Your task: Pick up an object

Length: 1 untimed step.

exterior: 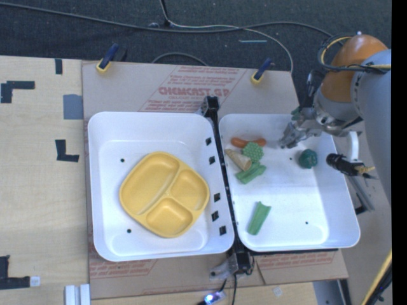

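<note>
The right bin holds several toy foods. An orange carrot lies near its back left, with a green broccoli piece, a tan cone-shaped piece and a green leafy piece bunched just in front of it. A green pod lies alone toward the front. A dark green round object sits at the right. My gripper hangs over the bin's back right part, just left of and behind the round object, with nothing visible between its fingers.
The left bin contains a yellow divided plate. A black divider with clips runs between the bins. Cables cross the dark floor behind the bench, and blue-yellow clamps hold the cardboard base.
</note>
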Each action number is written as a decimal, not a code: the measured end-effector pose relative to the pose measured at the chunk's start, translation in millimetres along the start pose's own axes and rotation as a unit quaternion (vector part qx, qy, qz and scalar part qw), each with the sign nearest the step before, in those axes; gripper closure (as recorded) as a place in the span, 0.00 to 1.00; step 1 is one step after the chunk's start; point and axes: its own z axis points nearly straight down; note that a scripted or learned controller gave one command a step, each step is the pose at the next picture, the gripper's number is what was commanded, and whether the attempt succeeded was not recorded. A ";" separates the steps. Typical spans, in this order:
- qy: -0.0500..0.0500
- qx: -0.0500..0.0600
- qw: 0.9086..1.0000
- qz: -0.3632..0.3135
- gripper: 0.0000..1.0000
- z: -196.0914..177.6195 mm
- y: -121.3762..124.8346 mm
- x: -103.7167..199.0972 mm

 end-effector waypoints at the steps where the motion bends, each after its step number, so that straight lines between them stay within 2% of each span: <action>1: 0.001 -0.002 1.000 0.000 1.00 -62.9 -1.3 1.5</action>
